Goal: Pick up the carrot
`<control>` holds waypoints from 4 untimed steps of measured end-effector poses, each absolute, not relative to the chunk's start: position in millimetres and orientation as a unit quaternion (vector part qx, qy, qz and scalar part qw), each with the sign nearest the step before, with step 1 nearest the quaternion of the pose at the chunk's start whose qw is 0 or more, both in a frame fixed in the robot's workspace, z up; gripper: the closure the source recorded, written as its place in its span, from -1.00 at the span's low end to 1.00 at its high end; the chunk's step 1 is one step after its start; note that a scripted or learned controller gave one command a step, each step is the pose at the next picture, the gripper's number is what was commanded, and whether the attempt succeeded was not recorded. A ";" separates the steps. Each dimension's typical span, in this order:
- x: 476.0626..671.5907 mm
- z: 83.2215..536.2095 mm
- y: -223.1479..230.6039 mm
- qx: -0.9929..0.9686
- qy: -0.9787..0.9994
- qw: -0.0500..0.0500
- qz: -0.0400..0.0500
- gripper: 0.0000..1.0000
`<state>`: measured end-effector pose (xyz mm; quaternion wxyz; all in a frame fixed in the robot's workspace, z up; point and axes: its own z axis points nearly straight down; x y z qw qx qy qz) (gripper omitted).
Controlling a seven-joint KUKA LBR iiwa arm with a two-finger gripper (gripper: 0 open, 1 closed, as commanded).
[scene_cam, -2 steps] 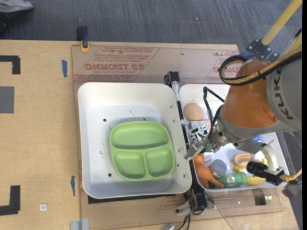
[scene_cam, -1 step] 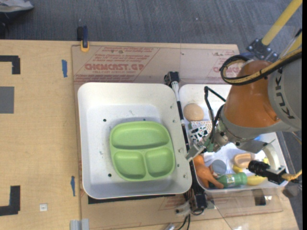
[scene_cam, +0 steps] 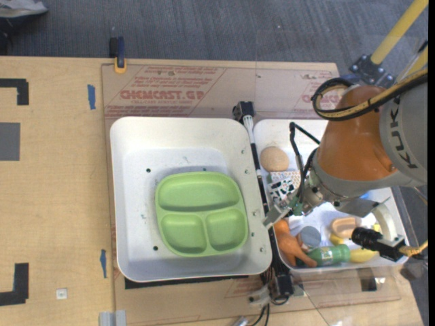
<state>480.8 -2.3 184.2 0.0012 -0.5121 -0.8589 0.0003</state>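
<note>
We see the carrot (scene_cam: pixel 288 244) just below-left of our fingers (scene_cam: pixel 293 208), long axis running diagonally toward the bin corner; finger state: can't tell.

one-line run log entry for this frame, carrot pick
task: pick carrot | tool: low in right bin, just above carrot | carrot: lying in bin's near-left corner, not lifted | left bin: green tray

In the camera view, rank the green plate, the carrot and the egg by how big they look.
1. Green plate, by far the largest.
2. Carrot.
3. Egg, somewhat smaller than the carrot, whose upper end the gripper partly covers.
</note>
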 end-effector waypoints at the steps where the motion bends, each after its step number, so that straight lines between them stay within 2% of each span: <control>1: 479.4 184.3 -37.3 -0.515 -0.857 0.001 0.001 -1.00; 2: 479.6 184.1 27.5 -0.508 -0.862 0.002 -0.001 -1.00; 3: 484.5 184.5 -43.2 -0.450 -0.893 -0.001 0.001 -1.00; 4: 479.9 184.3 41.3 -0.452 -0.892 0.001 -0.002 -1.00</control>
